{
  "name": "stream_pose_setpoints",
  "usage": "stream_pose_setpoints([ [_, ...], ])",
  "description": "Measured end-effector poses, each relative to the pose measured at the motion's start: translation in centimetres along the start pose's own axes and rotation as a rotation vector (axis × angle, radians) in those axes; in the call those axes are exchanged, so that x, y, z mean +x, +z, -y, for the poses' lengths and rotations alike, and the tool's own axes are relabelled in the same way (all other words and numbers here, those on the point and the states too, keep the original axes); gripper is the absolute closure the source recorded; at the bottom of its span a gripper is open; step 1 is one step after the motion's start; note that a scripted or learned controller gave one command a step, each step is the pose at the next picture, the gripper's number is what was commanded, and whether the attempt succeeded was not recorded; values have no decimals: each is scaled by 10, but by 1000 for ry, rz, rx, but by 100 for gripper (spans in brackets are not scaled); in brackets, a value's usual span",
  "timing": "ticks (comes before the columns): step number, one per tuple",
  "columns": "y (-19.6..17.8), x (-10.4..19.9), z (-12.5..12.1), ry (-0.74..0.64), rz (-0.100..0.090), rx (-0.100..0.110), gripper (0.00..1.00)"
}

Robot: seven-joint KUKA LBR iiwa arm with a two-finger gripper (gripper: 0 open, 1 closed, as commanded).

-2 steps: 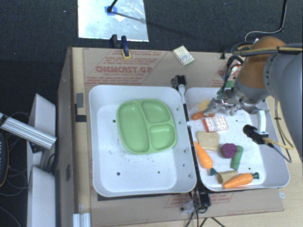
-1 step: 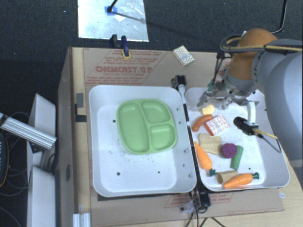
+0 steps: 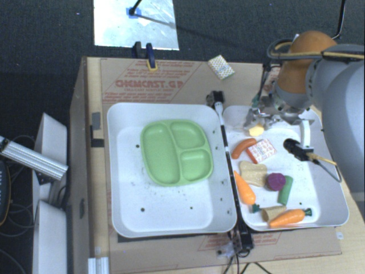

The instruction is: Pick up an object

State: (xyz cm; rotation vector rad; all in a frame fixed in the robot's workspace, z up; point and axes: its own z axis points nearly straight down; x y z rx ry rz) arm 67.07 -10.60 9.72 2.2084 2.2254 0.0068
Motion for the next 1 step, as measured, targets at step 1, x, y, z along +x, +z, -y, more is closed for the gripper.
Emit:
stream_pose_setpoints([
  [1, -89, 38, 74, 3, -2, 4, 100],
])
